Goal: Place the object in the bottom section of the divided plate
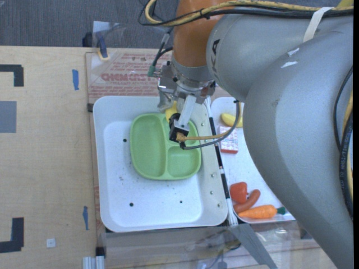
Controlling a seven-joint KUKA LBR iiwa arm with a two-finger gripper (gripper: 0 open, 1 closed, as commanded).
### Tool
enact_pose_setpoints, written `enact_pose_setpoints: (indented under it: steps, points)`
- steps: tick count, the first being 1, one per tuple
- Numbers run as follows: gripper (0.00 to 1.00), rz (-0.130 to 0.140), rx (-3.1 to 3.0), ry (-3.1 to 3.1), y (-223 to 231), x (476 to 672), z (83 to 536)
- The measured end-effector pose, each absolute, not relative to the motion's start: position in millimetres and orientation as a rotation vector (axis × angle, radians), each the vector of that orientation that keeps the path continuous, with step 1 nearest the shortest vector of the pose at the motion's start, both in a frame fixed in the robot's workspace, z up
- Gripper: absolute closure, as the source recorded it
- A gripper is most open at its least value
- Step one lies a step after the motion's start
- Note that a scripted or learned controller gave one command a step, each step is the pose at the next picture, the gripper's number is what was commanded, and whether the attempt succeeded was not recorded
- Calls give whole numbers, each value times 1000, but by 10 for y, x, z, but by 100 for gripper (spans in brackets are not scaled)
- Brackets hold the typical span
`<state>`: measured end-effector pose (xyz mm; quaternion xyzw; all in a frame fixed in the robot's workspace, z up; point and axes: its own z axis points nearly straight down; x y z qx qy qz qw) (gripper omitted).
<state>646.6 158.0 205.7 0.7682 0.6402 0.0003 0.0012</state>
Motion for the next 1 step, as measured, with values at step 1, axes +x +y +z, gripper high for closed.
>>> enact_pose_setpoints:
  steps: [1]
  points:
    - [0, 1, 2412, 2010, 1584, 6466, 2059]
